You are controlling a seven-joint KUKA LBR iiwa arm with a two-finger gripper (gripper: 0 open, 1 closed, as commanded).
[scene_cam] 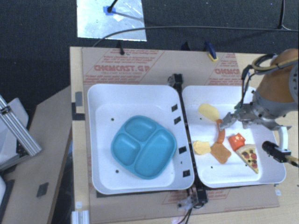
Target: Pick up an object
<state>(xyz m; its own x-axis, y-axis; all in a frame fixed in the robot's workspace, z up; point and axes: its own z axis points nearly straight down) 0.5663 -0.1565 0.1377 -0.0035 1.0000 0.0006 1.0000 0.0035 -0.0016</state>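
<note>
The left white shallow bin held a blue sectioned plastic plate; my right white bin held the toy food. I hung over that right bin, my claw low beside the slim orange carrot-like piece. Whether my claw was apart or together I could not tell. The red block, pizza slice and tan piece crowded near; I judged I might nudge the carrot aside and close on nothing.
</note>
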